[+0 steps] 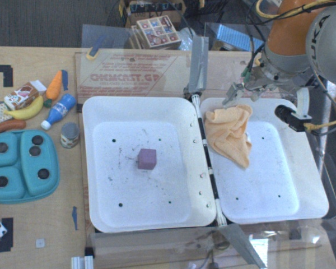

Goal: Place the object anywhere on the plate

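End effector: the two-finger metal end effector [242,91] hangs below the grey arm with the orange band [300,17], over the far edge of the right shallow white bin [302,172]; its fingers stand a little apart with nothing between them.
Contact: the finger tips sit just above the upper edge of the crumpled peach-orange cloth [231,134]; whether they touch it cannot be told.
Task's thing: the small purple cube [147,159] lies well apart from the end effector, down and to its left, near the middle of the left shallow white bin [101,206].
Plate: the teal plastic plate with three compartments [21,165] rests on the desk far to the left of the end effector, outside both bins.
Writing: a clear sheet [131,74] behind the left bin bears faint red block lettering, too blurred to read.
Surface: the light wooden desk [22,60] carries, far to the left of the end effector, a yellow banana [23,111], an orange carrot [55,86], a blue-and-white bottle [59,111] and a small grey can [70,134].
Room: beyond the desk, up and left of the end effector, a box with a patterned coloured lid [157,31] sits on the dark floor.
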Available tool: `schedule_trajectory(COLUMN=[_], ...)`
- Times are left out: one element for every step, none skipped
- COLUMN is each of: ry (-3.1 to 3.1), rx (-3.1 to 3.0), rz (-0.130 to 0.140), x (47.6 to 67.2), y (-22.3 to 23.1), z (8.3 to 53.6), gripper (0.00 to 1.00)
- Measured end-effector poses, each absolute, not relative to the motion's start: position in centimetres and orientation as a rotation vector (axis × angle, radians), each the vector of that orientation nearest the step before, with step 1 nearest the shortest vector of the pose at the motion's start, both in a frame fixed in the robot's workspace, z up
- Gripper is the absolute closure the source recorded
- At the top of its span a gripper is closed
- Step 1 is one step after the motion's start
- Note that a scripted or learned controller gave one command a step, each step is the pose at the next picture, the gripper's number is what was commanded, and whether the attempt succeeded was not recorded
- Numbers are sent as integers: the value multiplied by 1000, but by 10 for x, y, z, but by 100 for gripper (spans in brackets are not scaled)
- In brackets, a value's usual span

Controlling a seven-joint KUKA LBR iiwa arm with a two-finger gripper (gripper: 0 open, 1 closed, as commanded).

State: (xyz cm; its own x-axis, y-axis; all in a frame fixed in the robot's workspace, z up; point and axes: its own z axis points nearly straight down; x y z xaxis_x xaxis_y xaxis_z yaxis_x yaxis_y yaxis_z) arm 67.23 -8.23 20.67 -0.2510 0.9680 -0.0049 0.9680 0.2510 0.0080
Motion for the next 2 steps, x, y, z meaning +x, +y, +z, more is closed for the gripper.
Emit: schedule_trajectory(ry=[2476, 2476], rx=[1915, 1915], rz=[7, 7], x=[674, 674], y=[-83, -83], z=[215, 215], gripper=[100, 0])
